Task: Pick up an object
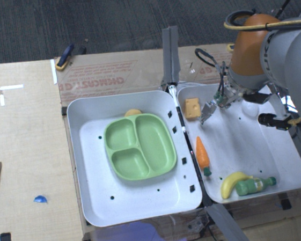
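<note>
Arm: the grey arm (288,47) with its orange band (250,46) came in from the right and hung over the back of the right bin (249,133).
Tool: the tool (210,110) sat low over the back left part of the right bin, honestly too small and dark to say if it was spread or closed, so can't tell. Nothing visibly sat between its tips.
Cracker: a tan square cracker (192,108) lay in the back left corner of the right bin, just beside the tool and a bit to its left, close to the divider wall.
Carrot: a carrot (202,155) lay along the left wall of the same bin, roughly mid-way down, well in front of the tool.
Banana: a banana (232,182) was at the front edge of the right bin, touching the green bottle (256,185) lying on its side next to it.
Left bin: the left bin (91,167) held a green divided plate (140,146) near the middle, with a small yellowish thing (133,113) poking out behind its back rim, mostly hidden.
Open room: the middle and right of the right bin floor were bare white, so there was space there; the cracker corner was tight against two walls.
Counter: the counter (25,158) to the left carried a little blue piece (39,199).
</note>
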`<state>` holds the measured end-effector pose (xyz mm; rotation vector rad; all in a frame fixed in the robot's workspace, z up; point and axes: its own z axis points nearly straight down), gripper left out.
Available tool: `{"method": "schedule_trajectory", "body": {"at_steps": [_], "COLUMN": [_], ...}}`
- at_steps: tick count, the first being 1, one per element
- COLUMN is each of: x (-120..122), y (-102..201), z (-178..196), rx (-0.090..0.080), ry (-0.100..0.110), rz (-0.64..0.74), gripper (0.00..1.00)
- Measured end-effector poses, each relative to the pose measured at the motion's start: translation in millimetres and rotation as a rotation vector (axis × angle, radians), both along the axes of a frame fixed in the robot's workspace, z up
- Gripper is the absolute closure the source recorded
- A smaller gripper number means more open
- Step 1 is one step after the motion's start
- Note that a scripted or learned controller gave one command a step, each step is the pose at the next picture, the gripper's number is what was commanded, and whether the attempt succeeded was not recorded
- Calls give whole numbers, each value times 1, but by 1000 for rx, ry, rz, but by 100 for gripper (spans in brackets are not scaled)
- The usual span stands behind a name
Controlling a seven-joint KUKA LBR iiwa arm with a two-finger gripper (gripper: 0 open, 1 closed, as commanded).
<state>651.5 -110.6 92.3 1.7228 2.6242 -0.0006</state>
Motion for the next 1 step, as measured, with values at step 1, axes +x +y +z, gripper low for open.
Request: {"method": "schedule_trajectory", "body": {"at_steps": [1], "x": [8], "y": [9], "z": [1], "rx": [-1], "ry": [0], "rz": [-162], "gripper": [0]}}
